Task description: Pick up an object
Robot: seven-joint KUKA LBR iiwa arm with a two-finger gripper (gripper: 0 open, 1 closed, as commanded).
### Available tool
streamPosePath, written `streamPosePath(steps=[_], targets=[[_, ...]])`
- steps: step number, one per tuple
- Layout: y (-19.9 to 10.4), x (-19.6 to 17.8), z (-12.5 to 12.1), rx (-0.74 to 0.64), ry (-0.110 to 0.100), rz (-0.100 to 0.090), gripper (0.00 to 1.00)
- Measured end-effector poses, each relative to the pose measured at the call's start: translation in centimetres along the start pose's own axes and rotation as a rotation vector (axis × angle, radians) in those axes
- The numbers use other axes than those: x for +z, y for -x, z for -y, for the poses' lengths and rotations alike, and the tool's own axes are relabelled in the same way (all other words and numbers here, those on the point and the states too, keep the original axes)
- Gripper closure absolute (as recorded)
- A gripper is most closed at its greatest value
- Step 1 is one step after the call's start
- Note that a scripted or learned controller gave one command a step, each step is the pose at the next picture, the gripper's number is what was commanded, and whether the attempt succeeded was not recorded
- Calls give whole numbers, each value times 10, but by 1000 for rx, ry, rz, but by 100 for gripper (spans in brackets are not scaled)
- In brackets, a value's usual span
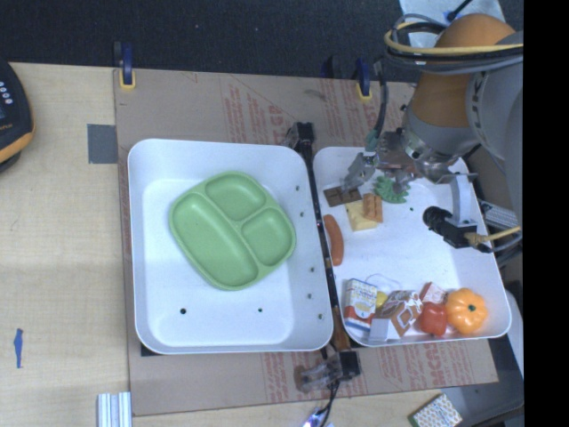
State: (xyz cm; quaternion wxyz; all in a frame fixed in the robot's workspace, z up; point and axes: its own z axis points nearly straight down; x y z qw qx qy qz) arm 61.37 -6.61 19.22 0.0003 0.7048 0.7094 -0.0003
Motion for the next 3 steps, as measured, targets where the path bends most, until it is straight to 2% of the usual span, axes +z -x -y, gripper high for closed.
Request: streamPosePath(steps=[1,2,3], targets=[[56,103,1,4,-4,1,0],[35,101,28,4,-7,-2,0],[26,100,-15,1,1,0,0]])
